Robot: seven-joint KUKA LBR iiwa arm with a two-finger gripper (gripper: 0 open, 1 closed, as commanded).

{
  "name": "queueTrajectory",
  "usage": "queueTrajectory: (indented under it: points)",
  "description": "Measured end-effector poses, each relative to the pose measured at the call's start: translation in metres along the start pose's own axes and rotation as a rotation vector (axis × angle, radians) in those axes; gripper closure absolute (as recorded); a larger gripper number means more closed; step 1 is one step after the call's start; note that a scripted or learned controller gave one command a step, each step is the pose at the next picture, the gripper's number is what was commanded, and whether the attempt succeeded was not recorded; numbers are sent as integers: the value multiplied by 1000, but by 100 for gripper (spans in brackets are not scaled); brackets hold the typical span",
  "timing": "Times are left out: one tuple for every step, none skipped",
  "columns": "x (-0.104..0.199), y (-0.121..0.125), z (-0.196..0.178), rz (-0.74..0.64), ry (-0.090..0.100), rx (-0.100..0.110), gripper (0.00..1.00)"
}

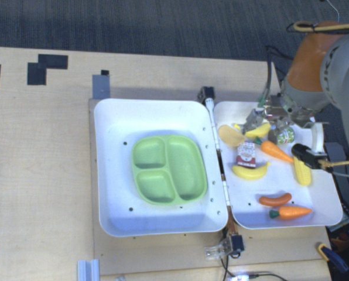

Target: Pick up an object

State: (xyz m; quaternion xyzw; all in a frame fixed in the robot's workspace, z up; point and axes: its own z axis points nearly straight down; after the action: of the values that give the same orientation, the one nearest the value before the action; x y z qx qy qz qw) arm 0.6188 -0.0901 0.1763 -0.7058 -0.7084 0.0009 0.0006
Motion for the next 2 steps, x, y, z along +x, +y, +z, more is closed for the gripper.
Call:
queueTrajectory:
  points:
    - [-15,-5,76,-2,0,-6,0]
    - [-35,-71,81,2,0,-3,0]
